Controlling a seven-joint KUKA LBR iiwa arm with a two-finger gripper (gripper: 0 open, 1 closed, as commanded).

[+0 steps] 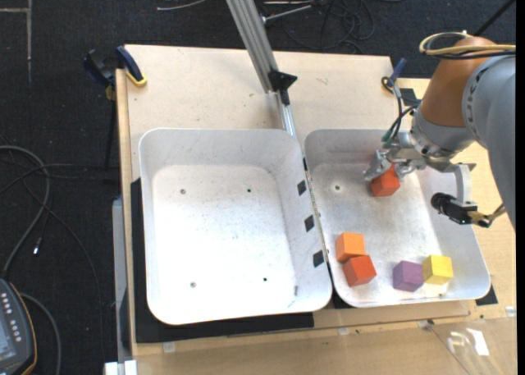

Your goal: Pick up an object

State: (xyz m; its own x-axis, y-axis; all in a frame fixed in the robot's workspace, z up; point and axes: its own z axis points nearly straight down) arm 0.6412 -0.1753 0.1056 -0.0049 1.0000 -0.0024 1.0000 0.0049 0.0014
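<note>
On your left sits the left bin (217, 230), a shallow white tray with a few dark specks on its floor. It lies on the bench (205, 94), whose pale wooden top runs along the far side behind both bins. A clamp (115, 66) grips the far left corner of that bench, and a slanted metal post (250, 25) comes down from the far side to the gap between the two bins.

Move right and you reach the right bin (328, 160), touching the left one along its edge. Near its front you see an orange cube (351, 244) with a red cube (359, 270) just beside it on the near side. Further right, a purple cube (407, 276) and a yellow cube (438, 268) sit touching at the near right corner.

Toward the far part of this bin, the gripper (385, 170) hangs over a red block (385, 183), well apart from the four cubes. The block appears caught between the fingers, tilted, with the jaws closed against it. The arm (472, 98) reaches in from the right.
</note>
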